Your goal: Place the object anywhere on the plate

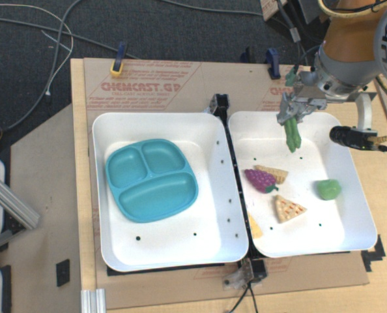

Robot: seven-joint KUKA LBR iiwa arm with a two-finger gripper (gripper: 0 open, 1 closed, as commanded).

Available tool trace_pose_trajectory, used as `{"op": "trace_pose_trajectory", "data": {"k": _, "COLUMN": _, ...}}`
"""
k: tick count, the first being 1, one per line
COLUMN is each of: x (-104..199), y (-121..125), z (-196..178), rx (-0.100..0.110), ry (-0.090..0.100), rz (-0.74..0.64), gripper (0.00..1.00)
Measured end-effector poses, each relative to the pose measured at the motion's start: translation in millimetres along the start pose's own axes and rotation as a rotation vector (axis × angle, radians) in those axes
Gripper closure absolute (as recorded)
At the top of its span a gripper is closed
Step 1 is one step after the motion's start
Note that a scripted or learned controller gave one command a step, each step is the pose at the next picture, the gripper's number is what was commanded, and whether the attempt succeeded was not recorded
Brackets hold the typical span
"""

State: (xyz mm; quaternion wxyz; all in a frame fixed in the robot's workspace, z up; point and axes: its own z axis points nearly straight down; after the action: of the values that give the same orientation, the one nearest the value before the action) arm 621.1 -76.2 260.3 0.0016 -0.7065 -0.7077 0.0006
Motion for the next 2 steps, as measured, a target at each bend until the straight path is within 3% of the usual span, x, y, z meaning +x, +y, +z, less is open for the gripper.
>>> {"op": "trace_pose_trajectory", "data": {"k": 2, "x": 88, "y": -61, "z": 4, "rx": 0.002, "ry": 0.0, "rz": -0.001, "gripper": 1.0}}
